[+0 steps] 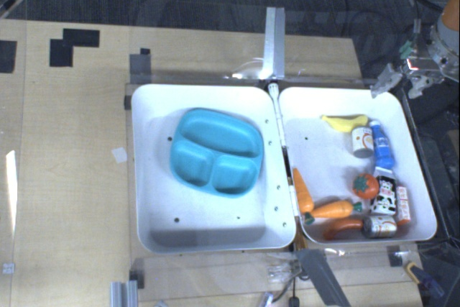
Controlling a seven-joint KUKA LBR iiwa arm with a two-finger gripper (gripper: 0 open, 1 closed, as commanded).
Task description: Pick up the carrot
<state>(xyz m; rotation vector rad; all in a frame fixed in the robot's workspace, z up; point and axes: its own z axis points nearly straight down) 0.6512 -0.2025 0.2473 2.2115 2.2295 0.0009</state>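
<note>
Carrot in right bin, arm parked off the far right corner

Carrot (332, 210) lies on its side near the front edge of the right bin (316, 147), tip pointing left, green end toward the right. A second carrot (302, 192) lies just left of it, tilted along the bin's left wall, the two nearly touching at the lower end. A brown sausage-like item (343, 226) sits just in front of the first carrot. Right of it: a tomato (365, 185), a black-and-white carton (386, 196), a small can on its side (381, 227) and a red-labelled pack (403, 203) against the right wall. Further back: a blue-and-white bottle (382, 149), a small white can (362, 141) and a banana (345, 122).

Left bin (154, 226) holds a blue sectioned plate (215, 150), tilted, about centre.

Pincer (406, 74) sits at the frame's right edge, above the far right corner of the right bin and outside it, well apart from both carrots. Nothing is visible between its fingers; whether they are spread or pressed together, cannot tell, too small and cluttered. Both bins rest on the wooden desk (65, 154), with a metal post (274, 43) behind the seam.
</note>
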